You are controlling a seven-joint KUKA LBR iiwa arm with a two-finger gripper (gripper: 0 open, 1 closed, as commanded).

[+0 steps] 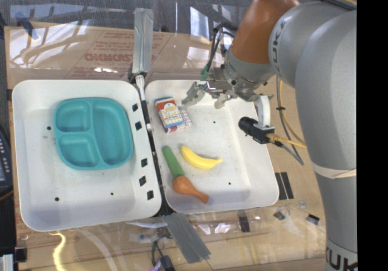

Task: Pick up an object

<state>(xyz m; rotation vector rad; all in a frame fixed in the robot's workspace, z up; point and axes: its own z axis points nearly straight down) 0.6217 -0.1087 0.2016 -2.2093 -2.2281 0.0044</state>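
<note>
- Carrot (190, 188) lies nearest the front rim of the right bin (257, 188), its green top (173, 161) pointing back along the divider.
- Just beside that, a banana (201, 159) rests on the bin floor.
- Farther back sits a small snack box (173, 114), tilted.
- My pincer (206, 96) hangs over the back of the right bin, fingers spread wide, gripping nothing, just right of the box.
- A teal divided plate (94, 133) fills the left bin (36, 203).
</note>
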